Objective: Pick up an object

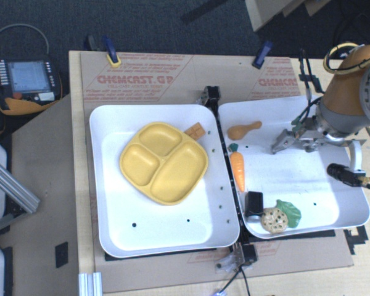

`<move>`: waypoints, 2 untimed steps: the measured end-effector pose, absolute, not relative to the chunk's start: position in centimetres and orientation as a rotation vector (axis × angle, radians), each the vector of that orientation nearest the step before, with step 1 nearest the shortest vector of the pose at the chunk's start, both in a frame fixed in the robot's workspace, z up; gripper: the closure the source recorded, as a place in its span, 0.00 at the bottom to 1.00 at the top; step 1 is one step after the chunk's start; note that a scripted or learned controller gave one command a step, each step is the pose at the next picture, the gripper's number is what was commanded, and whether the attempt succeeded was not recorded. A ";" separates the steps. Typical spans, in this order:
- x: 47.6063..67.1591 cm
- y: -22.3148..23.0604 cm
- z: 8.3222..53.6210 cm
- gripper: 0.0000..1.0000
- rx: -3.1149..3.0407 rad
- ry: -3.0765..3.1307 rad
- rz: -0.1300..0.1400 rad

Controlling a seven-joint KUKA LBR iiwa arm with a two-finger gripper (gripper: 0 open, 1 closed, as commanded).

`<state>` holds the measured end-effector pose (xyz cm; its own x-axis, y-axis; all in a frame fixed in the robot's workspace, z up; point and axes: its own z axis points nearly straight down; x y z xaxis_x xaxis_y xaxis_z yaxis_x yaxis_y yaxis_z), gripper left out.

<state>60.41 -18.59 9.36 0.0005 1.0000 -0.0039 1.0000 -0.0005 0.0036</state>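
Currently the jaws [282, 143] hang spread and hold nothing above the right bin [333, 217], near the drumstick [243, 130]. To do this well, I would centre them over it, descend, then clench.

Two bins sit side by side on the surface [80, 165]. In the left bin [111, 227] lies a divided plate [164, 163], with a block [195, 131] touching its rear right edge. In the right bin [339, 214], a drumstick [243, 130] lies at the rear left, a carrot [237, 171] along the left wall, and a box [254, 203], cookie [274, 220] and leaf [290, 211] cluster at the front left. The hand [283, 142] hangs over the rear of the right bin, right of the drumstick.
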 end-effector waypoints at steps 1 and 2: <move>60.8 -18.6 10.9 1.00 2.210 2.212 0.011; 61.2 -18.6 17.4 1.00 2.214 2.217 0.006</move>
